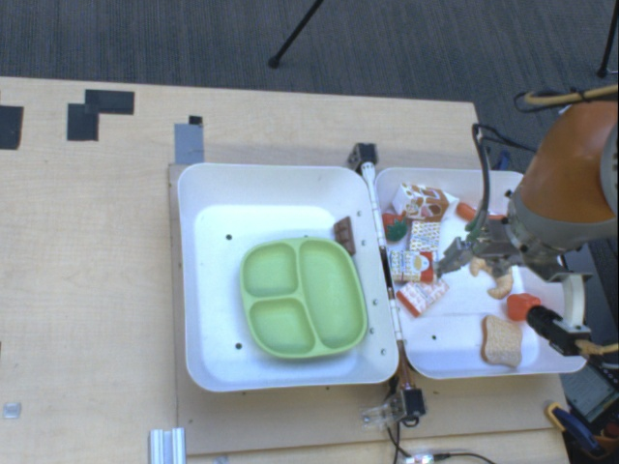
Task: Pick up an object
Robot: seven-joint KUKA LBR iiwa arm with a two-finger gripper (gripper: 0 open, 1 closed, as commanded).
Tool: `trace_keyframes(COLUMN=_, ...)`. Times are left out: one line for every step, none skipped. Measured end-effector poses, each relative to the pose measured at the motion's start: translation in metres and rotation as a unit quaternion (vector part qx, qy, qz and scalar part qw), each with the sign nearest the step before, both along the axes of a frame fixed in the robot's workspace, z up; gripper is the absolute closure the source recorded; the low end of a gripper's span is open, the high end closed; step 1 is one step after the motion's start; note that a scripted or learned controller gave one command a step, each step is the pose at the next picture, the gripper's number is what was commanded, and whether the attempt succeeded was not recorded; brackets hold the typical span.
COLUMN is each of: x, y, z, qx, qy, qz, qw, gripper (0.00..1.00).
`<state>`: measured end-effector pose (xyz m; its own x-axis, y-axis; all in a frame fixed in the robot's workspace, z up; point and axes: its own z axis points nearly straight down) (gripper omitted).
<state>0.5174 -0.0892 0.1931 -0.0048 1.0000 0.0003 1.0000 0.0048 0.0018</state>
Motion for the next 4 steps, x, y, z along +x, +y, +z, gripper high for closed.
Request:
trace_keyframes(x=-0.028, y=0.005, z=-0.081, qx=0.0004, qy=0.002, qz=-0.001, qw=1.0, gripper=0.0)
trace_keyframes(x=-0.029, y=0.004, z=-0.106, qx=0.0005, qy=-0.001, qz=-0.001, qw=1.0, gripper=0.0)
trace_keyframes(x=-0.027, y=0.004, z=-0.095, qx=0.0003, qy=-0.004, qz=-0.001, qw=1.0, gripper=1.0)
trace_keyframes(x=-0.027, y=0.004, z=-0.095, qx=0.0003, qy=-0.004, qz=-0.001, qw=1.0, gripper=0.0)
